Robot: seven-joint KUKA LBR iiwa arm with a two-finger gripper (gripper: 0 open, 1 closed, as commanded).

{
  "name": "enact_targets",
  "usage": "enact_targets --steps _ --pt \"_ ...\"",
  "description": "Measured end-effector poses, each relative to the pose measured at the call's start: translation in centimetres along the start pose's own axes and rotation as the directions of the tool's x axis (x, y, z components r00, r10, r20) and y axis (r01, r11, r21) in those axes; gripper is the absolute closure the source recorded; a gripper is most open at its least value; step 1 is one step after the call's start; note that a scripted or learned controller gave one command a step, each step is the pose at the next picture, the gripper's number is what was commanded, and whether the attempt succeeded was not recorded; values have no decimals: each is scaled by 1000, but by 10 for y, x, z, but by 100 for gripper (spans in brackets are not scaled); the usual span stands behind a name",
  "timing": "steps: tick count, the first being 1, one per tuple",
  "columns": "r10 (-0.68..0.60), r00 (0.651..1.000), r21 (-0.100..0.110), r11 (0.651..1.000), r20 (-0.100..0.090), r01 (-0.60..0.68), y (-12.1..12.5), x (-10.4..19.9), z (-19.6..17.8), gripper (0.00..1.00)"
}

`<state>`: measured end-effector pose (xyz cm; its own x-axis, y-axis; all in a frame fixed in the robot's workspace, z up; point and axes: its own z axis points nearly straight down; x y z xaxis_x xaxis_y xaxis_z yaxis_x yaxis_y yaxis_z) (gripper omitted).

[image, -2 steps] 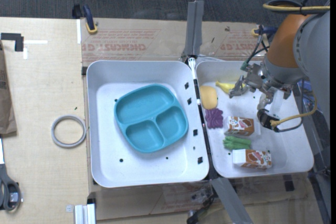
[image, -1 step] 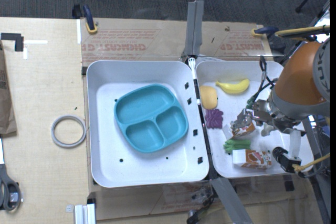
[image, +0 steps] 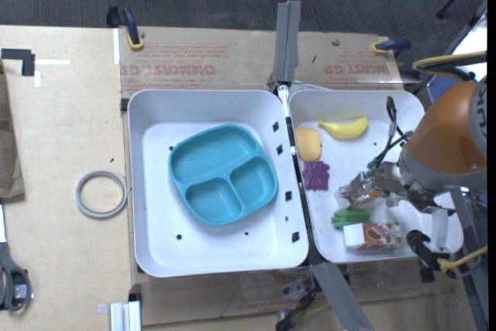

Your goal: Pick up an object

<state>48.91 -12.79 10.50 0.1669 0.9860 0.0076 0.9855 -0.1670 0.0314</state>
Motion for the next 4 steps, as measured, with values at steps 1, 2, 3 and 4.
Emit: enact_targets --steps 1,2,3,4 --pt "-92 996 2 996 2 92 5 -32 0 0" --pt "-99 995 4 995 8 99 75 -25 1 0" --pt "-122 993 5 993 9 122 146 -30 3 0" --pt "-476 879 56 878 -11 476 172 -34 5 0"
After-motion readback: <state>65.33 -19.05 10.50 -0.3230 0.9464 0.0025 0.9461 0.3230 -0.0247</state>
